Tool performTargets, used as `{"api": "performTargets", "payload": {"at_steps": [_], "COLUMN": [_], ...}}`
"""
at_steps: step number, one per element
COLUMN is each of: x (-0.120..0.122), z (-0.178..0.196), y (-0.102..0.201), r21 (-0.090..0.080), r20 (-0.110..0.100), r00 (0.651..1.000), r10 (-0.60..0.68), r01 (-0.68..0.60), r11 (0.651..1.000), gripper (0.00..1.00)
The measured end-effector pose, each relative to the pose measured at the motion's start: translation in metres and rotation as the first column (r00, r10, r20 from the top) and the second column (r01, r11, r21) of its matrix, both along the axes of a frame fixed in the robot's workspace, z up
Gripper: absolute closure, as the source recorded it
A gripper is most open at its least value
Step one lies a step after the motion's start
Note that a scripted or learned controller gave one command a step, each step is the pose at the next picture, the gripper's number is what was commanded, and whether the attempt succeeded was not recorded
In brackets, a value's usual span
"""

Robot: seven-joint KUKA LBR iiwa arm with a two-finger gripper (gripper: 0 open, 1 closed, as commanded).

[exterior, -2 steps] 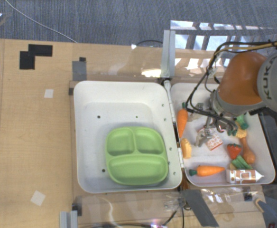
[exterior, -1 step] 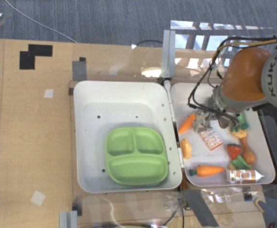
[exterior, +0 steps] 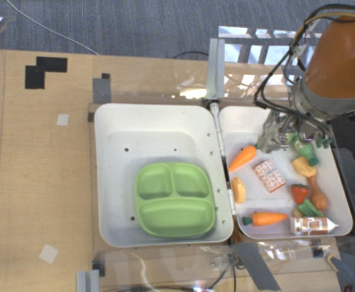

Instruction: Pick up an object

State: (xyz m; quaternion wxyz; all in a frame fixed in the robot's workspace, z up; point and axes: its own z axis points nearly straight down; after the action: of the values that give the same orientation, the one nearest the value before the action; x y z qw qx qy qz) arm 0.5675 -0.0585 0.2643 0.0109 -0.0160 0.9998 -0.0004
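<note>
Blue-grey carpet runs across the top of the view, with a thin white cable [exterior: 44, 26] trailing over it, and below it lies the pale wooden bench [exterior: 37, 175] with a few black squares [exterior: 44, 70] marked near its upper left corner.

On the bench, the left bin [exterior: 113, 126] holds a green divided plate [exterior: 174, 198], lying flat in the bin's lower half with its three compartments facing up.

A metal divider [exterior: 216, 78] stands where the two bins meet. The right bin [exterior: 238, 123] carries a scatter of toy food. Nearest the shared wall, an orange carrot [exterior: 243, 157] lies tilted with its tip pointing down and left; below it sits a small pale yellow piece [exterior: 239, 190]. A second carrot [exterior: 268, 219] lies nearly level near the lower edge. Between these, a small box with a red and white pattern [exterior: 269, 176] lies at an angle. Further right are a yellow piece [exterior: 303, 165], a red strawberry-like piece [exterior: 299, 193] with a green top, a brown piece [exterior: 317, 194], and a white bottle with an orange label [exterior: 313, 225] lying on its side along the bottom edge.

The hand [exterior: 281, 135] hangs low over the upper part of the right bin, just above and to the right of the upper carrot, beside a green piece [exterior: 307, 149]. Whether its fingers are spread or closed cannot be made out, and nothing can be seen between them. Above it rises the arm's orange band [exterior: 341, 59], with black cables [exterior: 281, 72] looping beside it.
</note>
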Motion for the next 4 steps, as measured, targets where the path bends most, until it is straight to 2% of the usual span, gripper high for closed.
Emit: {"api": "performTargets", "payload": {"at_steps": [1, 2, 3, 4], "x": [0.056, 0.097, 0.088, 0.055], "z": [0.026, 0.054, 0.065, 0.038], "y": [-0.024, -0.059, -0.093, -0.147], "r21": [0.001, 0.001, 0.000, -0.002], "r20": [-0.008, -0.008, -0.007, -0.011], "r00": [0.992, 0.987, 0.989, 1.000], "r10": [-0.125, -0.159, -0.151, -0.028], "r01": [0.125, 0.159, 0.151, 0.028], "r11": [0.992, 0.987, 0.989, 1.000], "gripper": [1.00, 1.00, 1.00, 1.00]}}
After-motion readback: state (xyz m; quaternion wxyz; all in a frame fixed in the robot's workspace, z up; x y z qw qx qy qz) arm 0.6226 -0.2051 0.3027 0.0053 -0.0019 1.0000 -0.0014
